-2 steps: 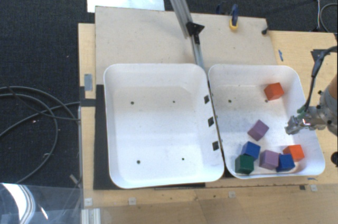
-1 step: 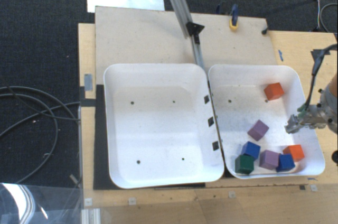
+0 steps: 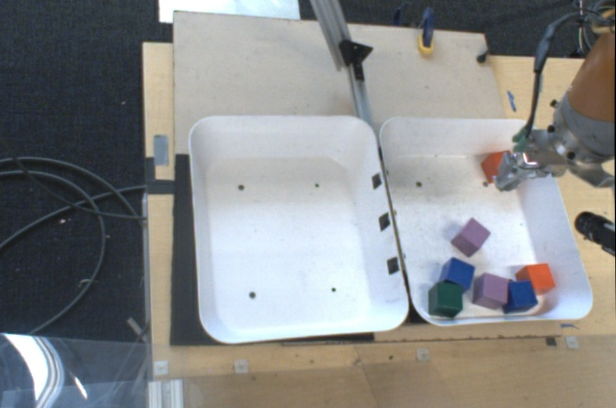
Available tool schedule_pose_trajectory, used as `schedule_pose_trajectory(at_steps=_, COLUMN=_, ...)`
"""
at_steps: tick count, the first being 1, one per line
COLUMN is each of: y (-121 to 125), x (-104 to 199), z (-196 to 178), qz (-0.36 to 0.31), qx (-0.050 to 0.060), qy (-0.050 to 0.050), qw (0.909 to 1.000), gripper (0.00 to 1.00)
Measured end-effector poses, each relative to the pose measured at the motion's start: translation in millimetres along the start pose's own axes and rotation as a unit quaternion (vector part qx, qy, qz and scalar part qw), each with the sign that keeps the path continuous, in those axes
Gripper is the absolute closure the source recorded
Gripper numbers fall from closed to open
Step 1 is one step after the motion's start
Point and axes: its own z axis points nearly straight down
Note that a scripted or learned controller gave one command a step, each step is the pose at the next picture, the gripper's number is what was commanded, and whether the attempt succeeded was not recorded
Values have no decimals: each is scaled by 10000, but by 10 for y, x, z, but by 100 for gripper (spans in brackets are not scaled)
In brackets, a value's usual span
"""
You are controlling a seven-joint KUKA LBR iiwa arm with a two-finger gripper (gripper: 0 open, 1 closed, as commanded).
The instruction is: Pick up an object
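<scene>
Gripper (image 3: 510,173) sits low in the right bin (image 3: 568,233), against an orange block (image 3: 492,165) near the far wall; finger opening and grip cannot be determined. Other blocks cluster at the near corner. No legible markings.

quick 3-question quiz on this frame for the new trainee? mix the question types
1. Multiple choice: which bin holds the blocks? A) the left bin B) the right bin C) both
2. True or false: the green block lies at the near edge of its bin, beside a blue block.
3. Short answer: what colour is the block right next to the gripper?

Key
1. B. Every block lies in the right bin.
2. True. Both sit in the cluster along the near wall.
3. Orange. It lies by the far side of the bin, apart from the cluster.
</scene>
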Motion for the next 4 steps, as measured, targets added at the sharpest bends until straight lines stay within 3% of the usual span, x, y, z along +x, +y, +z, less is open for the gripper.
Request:
schedule_pose_trajectory(at_steps=1, y=-39, x=-38, z=19, qz=37, qx=39, qy=-7, qw=10000, gripper=0)
schedule_pose_trajectory(at_steps=2, y=-673, x=-99, z=823, qz=70, qx=93, qy=14, qw=9999, gripper=0)
schedule_pose_trajectory(at_steps=3, y=-746, x=311, z=1277, qz=43, qx=-50, qy=-11, qw=10000, gripper=0)
schedule_pose_trajectory(at_steps=4, y=-734, x=291, z=1157, qz=40, qx=-60, qy=-17, qw=10000, gripper=100)
